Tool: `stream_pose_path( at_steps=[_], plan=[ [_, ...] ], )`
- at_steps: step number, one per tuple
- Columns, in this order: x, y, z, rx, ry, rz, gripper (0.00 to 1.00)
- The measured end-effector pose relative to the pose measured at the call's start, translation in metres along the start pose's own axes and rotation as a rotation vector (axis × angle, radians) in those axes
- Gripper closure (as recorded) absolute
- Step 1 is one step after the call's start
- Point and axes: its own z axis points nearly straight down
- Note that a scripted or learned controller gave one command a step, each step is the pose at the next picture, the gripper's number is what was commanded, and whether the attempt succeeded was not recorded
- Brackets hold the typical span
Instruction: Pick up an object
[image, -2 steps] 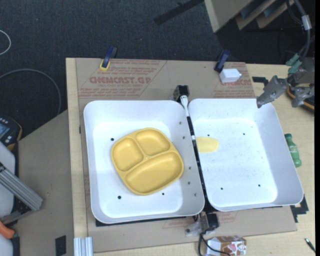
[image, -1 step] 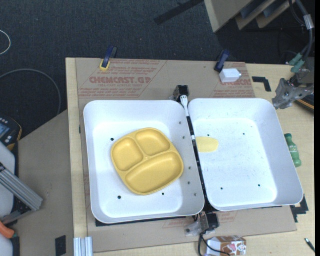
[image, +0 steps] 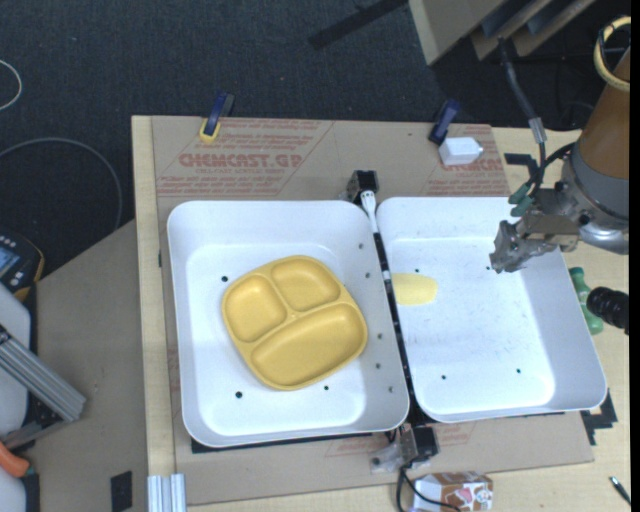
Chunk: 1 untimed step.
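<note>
Over the right bin (image: 560, 385), the gripper (image: 507, 254) hangs with its grip state impossible to tell, well apart from the small yellow piece (image: 414, 290) lying by that bin's left wall, while a yellow divided plate (image: 293, 321) sits in the left bin (image: 195, 250).

The arm (image: 608, 150) runs off the frame at three o'clock, so most of it is cut away. Gripper (image: 505, 255) fingertips are too small and dark to read. At six o'clock, a small packet (image: 462, 493) is clipped by the bottom edge.
</note>
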Motion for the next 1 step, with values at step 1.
stream_pose_path(
  at_steps=[1],
  plan=[
    [0.1011,-0.0171,-0.0285,-0.013,0.000,-0.011,1.00]
  ],
)
